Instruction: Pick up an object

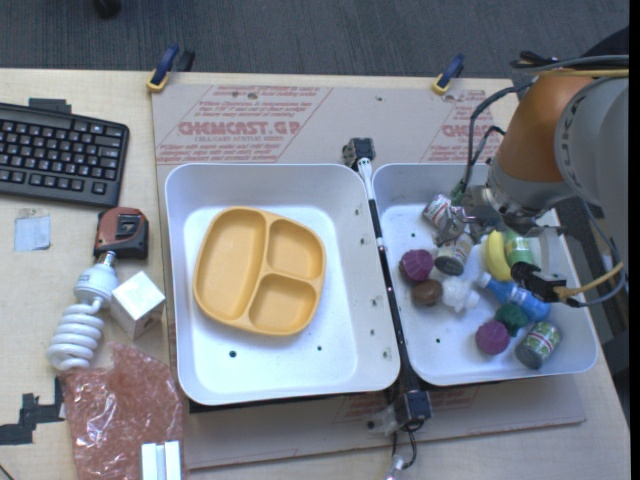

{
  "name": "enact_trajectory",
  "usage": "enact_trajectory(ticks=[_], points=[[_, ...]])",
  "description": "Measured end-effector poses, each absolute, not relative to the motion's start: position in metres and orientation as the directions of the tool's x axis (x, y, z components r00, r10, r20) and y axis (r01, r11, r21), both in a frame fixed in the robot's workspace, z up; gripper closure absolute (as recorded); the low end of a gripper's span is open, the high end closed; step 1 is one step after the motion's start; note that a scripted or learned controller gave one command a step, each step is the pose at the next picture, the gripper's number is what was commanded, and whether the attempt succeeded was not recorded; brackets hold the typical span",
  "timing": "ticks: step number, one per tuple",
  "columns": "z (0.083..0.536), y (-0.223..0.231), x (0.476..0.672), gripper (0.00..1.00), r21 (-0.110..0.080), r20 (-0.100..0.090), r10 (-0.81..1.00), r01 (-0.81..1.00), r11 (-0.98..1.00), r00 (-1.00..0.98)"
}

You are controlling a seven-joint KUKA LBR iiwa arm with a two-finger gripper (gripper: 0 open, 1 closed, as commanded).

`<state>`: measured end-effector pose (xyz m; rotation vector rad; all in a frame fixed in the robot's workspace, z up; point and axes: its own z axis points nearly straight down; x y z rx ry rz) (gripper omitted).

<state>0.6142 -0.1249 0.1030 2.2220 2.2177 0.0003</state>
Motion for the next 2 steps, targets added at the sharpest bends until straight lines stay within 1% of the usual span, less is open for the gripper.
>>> enact_trajectory(ticks=[1, 2], points=[[0.193, -0.039, 0.560, 1.00, 0.001, -0.001, 1.000, 1.000, 0.000, 0.000], [0.192, -0.019, 0.602, 1.00, 0.000, -0.001, 1.000, 1.000, 0.002, -0.002]])
